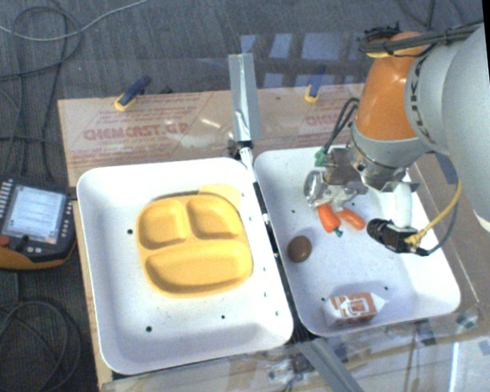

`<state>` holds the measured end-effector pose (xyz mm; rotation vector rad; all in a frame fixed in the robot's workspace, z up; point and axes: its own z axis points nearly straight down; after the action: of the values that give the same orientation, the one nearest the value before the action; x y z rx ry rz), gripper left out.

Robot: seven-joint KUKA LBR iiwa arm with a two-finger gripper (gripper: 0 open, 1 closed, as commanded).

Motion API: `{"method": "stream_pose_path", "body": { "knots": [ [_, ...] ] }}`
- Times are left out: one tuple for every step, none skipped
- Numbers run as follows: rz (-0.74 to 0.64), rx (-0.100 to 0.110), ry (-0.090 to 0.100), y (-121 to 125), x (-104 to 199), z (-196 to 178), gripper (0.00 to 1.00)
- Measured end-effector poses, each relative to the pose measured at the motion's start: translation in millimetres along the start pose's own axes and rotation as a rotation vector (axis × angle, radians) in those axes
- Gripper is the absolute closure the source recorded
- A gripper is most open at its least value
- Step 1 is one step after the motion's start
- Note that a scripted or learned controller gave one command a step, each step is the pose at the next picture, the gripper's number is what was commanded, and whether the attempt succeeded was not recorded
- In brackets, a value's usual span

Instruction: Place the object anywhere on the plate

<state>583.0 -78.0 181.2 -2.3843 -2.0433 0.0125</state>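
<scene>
your gripper [331,201] sits right over the carrot [338,217]; grip state i cannot tell. the yellow plate [196,244] lies well left, across the bins.

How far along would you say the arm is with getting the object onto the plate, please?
Done: nothing sits on the yellow divided plate in the left bin.

In hand: the gripper hangs low over the right bin, right at the orange carrot-like pieces; whether it grips them is unclear.

Left: securing an object, carrying it across and setting it on the plate. The brown round item and wrapped packet lie untouched.
</scene>
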Motion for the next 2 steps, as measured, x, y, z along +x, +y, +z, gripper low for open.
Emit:
{"method": "stream_pose_path", "body": {
  "knots": [
    [-0.047, 0.000, 0.002, 7.9, 72.4, -0.1, 1.00],
    [-0.139, 0.000, 0.001, -3.8, 143.5, -0.4, 1.00]
  ]
}}
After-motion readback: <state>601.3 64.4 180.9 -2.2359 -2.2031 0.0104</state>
